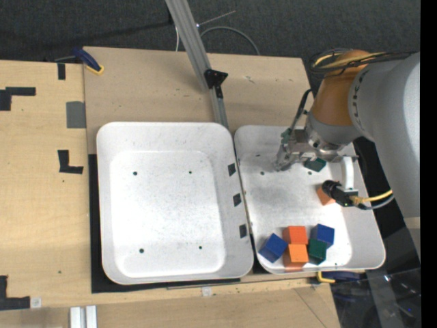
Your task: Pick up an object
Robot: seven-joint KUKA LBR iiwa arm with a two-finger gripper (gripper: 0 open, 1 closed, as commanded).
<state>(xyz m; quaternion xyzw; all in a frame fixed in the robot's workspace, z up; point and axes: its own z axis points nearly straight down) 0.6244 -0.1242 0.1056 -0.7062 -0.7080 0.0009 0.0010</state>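
Jaws [285, 157] are hanging low over the far end of the right bin [256, 183], pointing down at bare white floor; whether they are parted or closed cannot be told from this angle, and nothing is showing between them.

Going left to right: the left bin [109, 183] is sitting on the bench [41, 183] with its rim touching the right one. At the right bin's near end, the blocks are huddling together, probably pushed or slid against the wall: a blue cube [273, 247], two orange cubes [296, 244], a green block [317, 251] and another blue cube [324, 234]. A lone orange block [323, 195] is lying near the right rim, partly behind a cable.

The arm [369, 101] is reaching in from the right, its wrist bending steeply downward, well apart from the cluster, so any pick would seem to call for travelling toward the near end.
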